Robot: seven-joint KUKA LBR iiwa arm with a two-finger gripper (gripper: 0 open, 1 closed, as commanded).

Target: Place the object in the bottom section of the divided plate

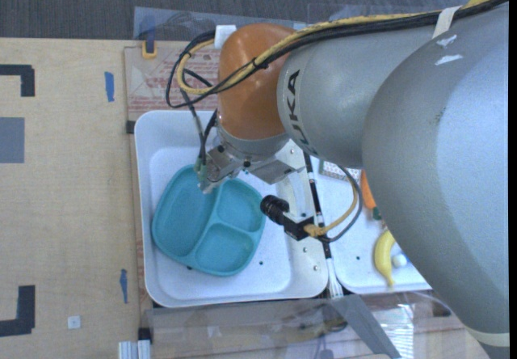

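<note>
A teal divided plate (206,224) lies in the left white bin (161,285), with three sections. My gripper (208,175) hangs over the plate's upper edge, near the ridge between the sections. The grey arm and its orange band (250,82) cover most of it from above. Whatever might be at its tip is hidden by the wrist.
The right bin (363,272) holds a yellow banana (384,256) and an orange thing (367,192), both partly under the arm. A black cable fitting (279,210) hangs beside the plate. A wooden board (65,187) lies left of the bins.
</note>
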